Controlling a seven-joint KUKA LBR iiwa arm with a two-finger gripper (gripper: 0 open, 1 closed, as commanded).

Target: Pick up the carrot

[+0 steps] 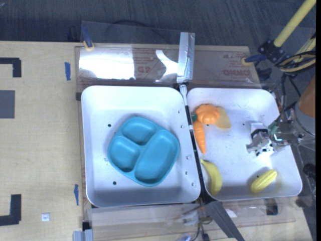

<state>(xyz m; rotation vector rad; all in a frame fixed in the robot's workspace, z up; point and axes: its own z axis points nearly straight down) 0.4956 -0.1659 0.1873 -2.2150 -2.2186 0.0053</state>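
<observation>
The orange carrot [200, 136] lies along the left wall of the right bin [235, 102], its thick end pointing up toward an orange pepper-like toy [208, 114]. My gripper [260, 143] hangs over the right part of the same bin, well to the right of the carrot, with bare bin floor between them. Nothing shows between its fingers, and their spread is too small and blurred to read.
A yellow banana [212, 175] lies at the right bin's lower left and a yellow lemon-like piece [264, 180] at its lower right, just below the gripper. The left bin [100, 104] holds a blue divided plate [144, 150].
</observation>
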